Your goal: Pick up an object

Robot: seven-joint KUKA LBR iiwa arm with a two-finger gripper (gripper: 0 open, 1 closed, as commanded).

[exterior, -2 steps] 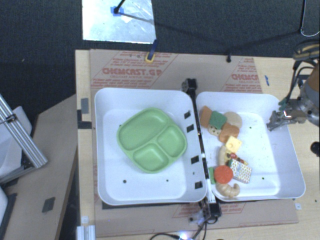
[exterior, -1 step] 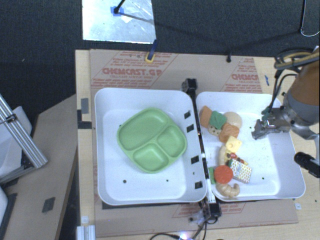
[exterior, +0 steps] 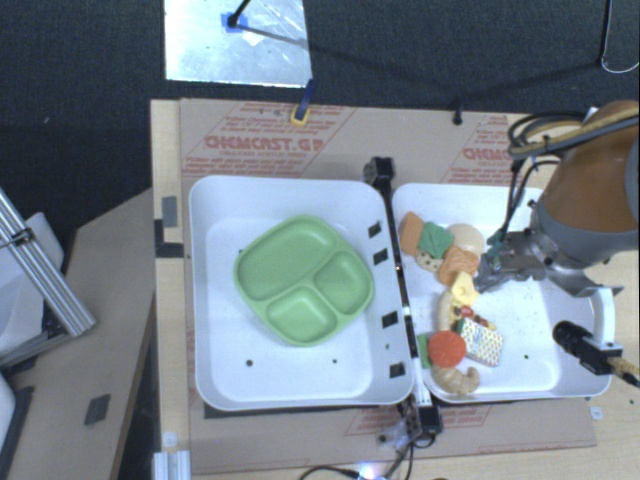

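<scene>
The bench [exterior: 255, 133] is carrying two shallow white bins side by side. The left bin [exterior: 215, 368] is holding a green divided plate [exterior: 303, 280], which is lying roughly in the middle, turned at a slant, with three compartments showing.

The right bin [exterior: 530, 363] is holding a cluster of small things along its left side, next to the divider between the bins. At the top of the cluster an orange piece [exterior: 410, 232], a green piece [exterior: 436, 239] and a pale round piece [exterior: 466, 236] are lying close together, with an orange-brown piece [exterior: 460, 263] just below them. Further down, a yellow piece [exterior: 463, 290] is sitting above a patterned block [exterior: 483, 342], and a red ball [exterior: 447, 349] is resting just beside that block. A tan curved piece [exterior: 455, 380] is lying at the bottom of the cluster, near the bin's front wall.

The arm is reaching in from the right, and the gripper [exterior: 497, 268] is hanging low over the right bin, just beside the orange-brown piece and the yellow piece. Whether it is released or clenched cannot be told from this angle, and nothing is visibly being held.
</scene>
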